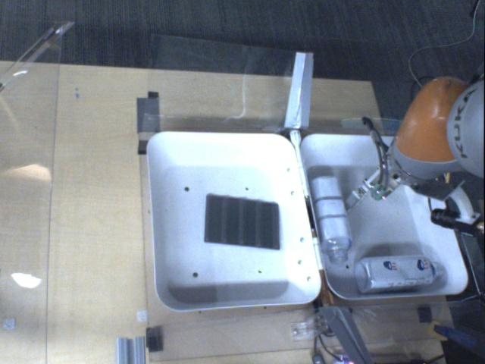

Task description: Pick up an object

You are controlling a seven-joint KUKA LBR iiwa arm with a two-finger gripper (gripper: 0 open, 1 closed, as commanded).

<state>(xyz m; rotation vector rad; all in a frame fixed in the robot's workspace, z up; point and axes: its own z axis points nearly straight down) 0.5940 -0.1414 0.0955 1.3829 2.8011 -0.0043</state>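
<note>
Clear plastic bottle (331, 217) lying along the left wall of the right bin (447, 275), silver can (396, 273) on its side near that bin's front wall, gripper (377, 190) just right of the bottle, finger state cannot be told, dark ridged pad (242, 221) in the left bin (170, 203).

Clear plastic bottle (330, 217): lying on side in right bin (455, 279), along its left wall, long axis running near to far, cap end toward near side. Just left of gripper (377, 190), slightly nearer camera; apart from it.

Silver can (397, 273): lying on side, long axis left to right, against near wall of same bin. Dark markings on upper face. Near side of gripper, well apart.

Dark ribbed rectangular pad (242, 221): flat in middle of left bin (163, 203), far left of gripper.
</note>
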